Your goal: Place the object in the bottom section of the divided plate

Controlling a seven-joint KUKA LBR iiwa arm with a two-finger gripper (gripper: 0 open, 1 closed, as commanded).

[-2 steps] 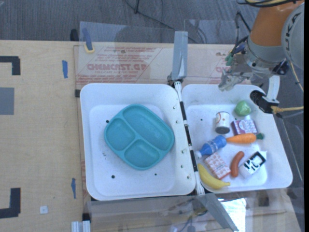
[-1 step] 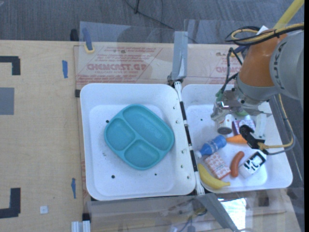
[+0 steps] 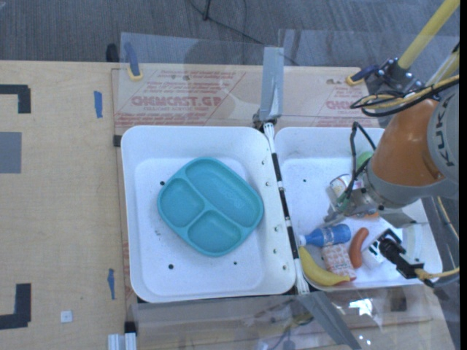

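Observation:
A teal divided plate (image 3: 210,205) with three sections lies in the left bin (image 3: 142,268); all its sections are bare. My gripper (image 3: 341,212) hangs low in the right bin (image 3: 306,159), under the grey and orange arm (image 3: 408,155). It sits just above a small blue bottle (image 3: 327,235) and beside a pale round item (image 3: 338,188). A yellow banana (image 3: 319,270), a red-and-white packet (image 3: 339,257) and an orange-red sausage (image 3: 356,246) lie along the right bin's front. The arm hides whatever is directly under the wrist.
A green object (image 3: 363,158) peeks out behind the arm at the right bin's back. A raised divider (image 3: 280,195) separates the two bins. A clear panel and a grey post (image 3: 271,86) stand behind them.

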